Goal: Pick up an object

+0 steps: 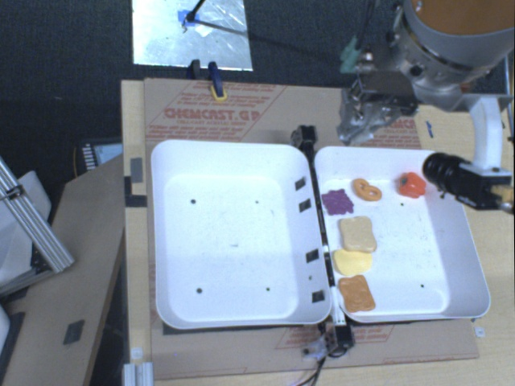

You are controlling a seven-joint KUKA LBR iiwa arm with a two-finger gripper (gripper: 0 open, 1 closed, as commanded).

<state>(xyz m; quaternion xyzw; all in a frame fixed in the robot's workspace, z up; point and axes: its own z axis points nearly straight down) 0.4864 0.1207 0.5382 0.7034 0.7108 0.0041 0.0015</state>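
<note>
Grey two-finger gripper [366, 121] poised over the far rim of the right-hand shallow white plastic bin [467, 252]; whether spread or closed, impossible to tell. Candidate objects all inside that bin, none held: purple lumpy toy [338, 203], brown pretzel-shaped ring [367, 190], red-orange rounded toy [412, 185], then beige bread-like slab [357, 234], yellow disc [353, 261] and orange-brown toast piece [356, 293] stacked close along the near-left wall. Likely failures: snagging the wall, or nudging a touching neighbour when closing.
</note>
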